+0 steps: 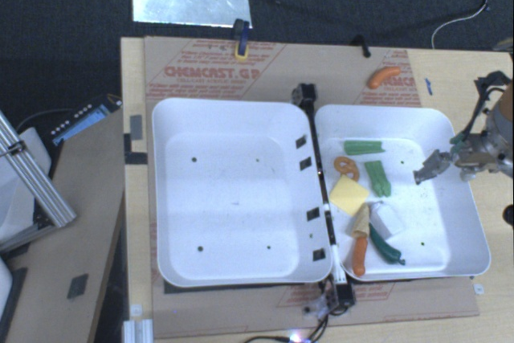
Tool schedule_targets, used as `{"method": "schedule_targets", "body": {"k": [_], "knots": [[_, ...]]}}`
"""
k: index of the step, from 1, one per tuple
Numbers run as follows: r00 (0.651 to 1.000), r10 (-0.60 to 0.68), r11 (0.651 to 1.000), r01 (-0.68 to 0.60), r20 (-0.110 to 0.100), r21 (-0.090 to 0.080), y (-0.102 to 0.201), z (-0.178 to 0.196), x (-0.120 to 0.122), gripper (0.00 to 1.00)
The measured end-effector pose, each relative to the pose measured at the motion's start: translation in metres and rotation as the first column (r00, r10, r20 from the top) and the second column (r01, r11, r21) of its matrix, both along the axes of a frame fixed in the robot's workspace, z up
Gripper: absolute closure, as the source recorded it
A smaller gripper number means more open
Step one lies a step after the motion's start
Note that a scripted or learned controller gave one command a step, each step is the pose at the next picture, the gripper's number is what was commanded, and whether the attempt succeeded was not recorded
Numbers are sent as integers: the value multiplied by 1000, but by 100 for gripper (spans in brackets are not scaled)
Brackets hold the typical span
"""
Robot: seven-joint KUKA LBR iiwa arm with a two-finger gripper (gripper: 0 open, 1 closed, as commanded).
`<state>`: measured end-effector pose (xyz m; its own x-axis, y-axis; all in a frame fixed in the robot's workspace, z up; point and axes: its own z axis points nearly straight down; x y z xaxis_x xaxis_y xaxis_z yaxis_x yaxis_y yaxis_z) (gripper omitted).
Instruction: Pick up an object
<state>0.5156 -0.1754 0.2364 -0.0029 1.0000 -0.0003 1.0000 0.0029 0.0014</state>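
Orange carrot-shaped toy (pixel 360 251) lies in the right white bin (pixel 450 253), left of and below the grey two-finger pincer (pixel 423 172), whose tips hang spread, pinching nothing, near a green block (pixel 377 177).

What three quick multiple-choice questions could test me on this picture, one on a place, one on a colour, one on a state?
1. Where do the toy foods lie?
A. in the left bin
B. in the right bin
C. on the floor

2. What colour is the flat square piece?
A. yellow
B. blue
C. black

3. Where is the gripper?
A. over the left bin
B. over the right bin's right side, apart from the foods
C. pressed onto the pretzel

Answers:
1 B: the pretzel and its neighbours lie in the right bin.
2 A: the square is yellow.
3 B: the gripper hangs over bare bin floor, right of the foods.
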Motion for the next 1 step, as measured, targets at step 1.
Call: {"method": "schedule_targets", "body": {"k": [1], "knots": [[1000,5,1000,-5,-8,5,58,-159,4,0]]}}
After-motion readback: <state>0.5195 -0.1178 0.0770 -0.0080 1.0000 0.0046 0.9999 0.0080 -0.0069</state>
